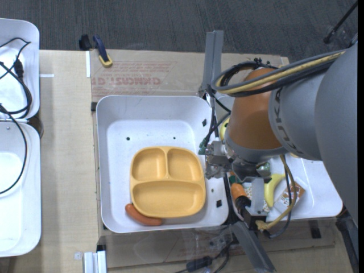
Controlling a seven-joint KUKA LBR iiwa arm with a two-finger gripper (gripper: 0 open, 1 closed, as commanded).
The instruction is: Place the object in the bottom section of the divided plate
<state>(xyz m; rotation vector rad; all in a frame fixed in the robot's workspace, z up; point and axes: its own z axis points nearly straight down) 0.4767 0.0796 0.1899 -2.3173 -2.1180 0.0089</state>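
Counter, two bins: plate (168, 182) bare, hot dog (143, 215) beside it. Gripper state cannot be told. Step: reaching; pickup pending.

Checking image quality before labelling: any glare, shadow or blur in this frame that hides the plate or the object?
Camera view: even, soft light; the divided plate is sharp with no glare. The hot dog by its lower-left rim is clear, partly tucked under the rim. The white bin is bright but not blown out. The arm is large, slightly soft, and covers the right bin's contents, with the banana only partly visible.
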